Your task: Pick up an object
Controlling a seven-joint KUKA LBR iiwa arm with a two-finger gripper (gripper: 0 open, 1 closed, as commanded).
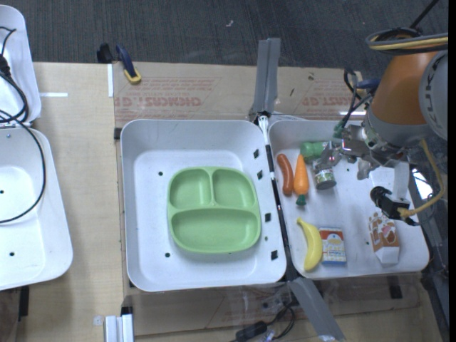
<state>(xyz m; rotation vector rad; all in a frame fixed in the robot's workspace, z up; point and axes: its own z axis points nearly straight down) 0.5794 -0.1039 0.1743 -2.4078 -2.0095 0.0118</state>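
Observation:
The right bin (pixel 356 262) holds several items: a reddish sausage (pixel 285 174), an orange carrot (pixel 301 176), a yellow banana (pixel 309 244), a small red and white box (pixel 333 246), a small carton (pixel 384 236), a silver can (pixel 325 178) and a green item (pixel 311 149). My gripper (pixel 335 155) hangs low over the back of this bin, just above and right of the can and beside the green item. The wrist hides its tips, so I cannot see whether it touches the can.
The left bin (pixel 135 212) holds a green divided plate (pixel 213 209). A grey divider post (pixel 266 77) rises between the bins at the back. A black cable end (pixel 385 199) dangles from the arm over the right bin.

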